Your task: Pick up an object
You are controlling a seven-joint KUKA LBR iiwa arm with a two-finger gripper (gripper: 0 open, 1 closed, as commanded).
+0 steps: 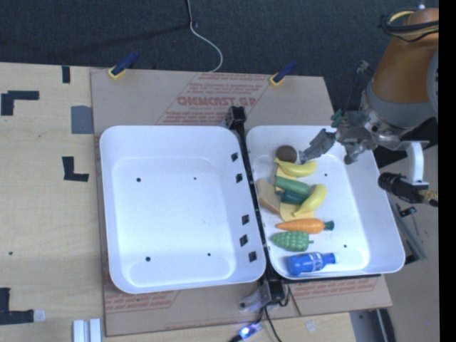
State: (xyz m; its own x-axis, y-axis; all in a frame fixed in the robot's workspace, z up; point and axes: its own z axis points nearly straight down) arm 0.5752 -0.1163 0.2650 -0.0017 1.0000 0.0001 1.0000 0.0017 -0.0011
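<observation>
My end effector point(329, 142) hangs over the right bin point(370, 219) at its two o'clock corner; I cannot tell how wide it stands. The toys crowd the bin's nine o'clock side. The nearest, a banana point(296, 168) beside a brown ball point(286, 153), looks light, stiff and slick (plastic, I judge), so I would take it across its narrow middle.

arm point(406, 70): reaches in from right | wrist tilted downward-left | fingers point(316, 147): state unclear
</observation>
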